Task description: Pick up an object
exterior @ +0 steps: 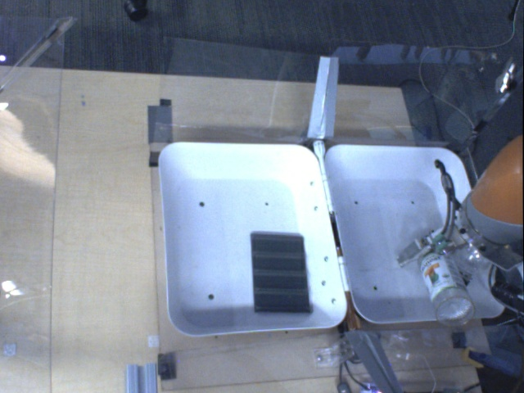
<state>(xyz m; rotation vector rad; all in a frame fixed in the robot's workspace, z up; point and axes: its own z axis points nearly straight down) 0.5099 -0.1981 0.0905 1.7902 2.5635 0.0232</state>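
A clear plastic bottle (pixel 444 283) with a white and green label lies on its side in the right bin (pixel 368 219), near that bin's front right corner. My gripper (pixel 430 246) hangs low in this bin, right at the bottle's upper end, and seems to touch it. The grey arm with its orange band (pixel 499 193) comes in from the right, and a black cable runs down along it. A black ridged rectangular block (pixel 280 272) lies flat in the left bin (pixel 205 178), toward its front right.
A raised divider (pixel 330 219) runs between the two white bins. A grey metal post (pixel 322 97) stands behind it. Clear plastic sheeting covers the wooden bench on the left and at the back right.
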